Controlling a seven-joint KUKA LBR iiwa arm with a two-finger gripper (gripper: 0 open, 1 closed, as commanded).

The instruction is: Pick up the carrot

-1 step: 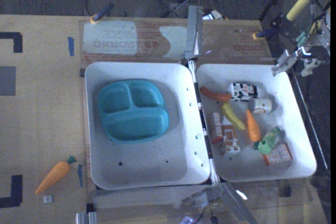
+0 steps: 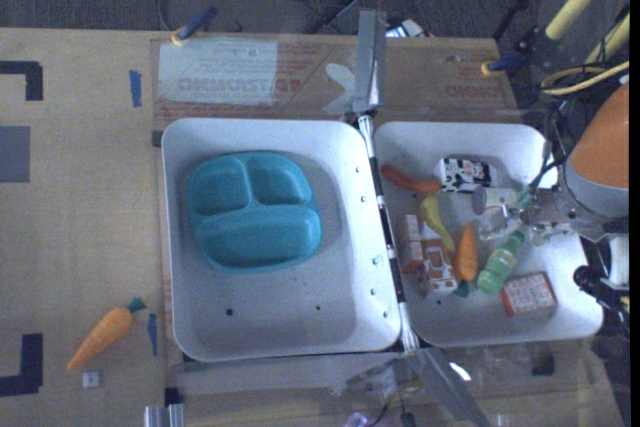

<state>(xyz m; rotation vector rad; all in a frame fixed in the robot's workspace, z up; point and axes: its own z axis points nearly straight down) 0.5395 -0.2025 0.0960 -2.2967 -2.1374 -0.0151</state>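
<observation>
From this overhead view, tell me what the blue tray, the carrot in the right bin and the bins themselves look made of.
Blue tray: looks like moulded plastic, matte, with rounded compartments.
Carrot: probably toy plastic, a smooth, even orange; too small to be sure.
Bins: seemingly thin formed plastic, white, with rounded corners and a soft sheen.

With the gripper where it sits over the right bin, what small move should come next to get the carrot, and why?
Probably shift left and down: the gripper hovers right of the carrot, which lies among the green bottle, banana and cartons, not yet grasped.
</observation>
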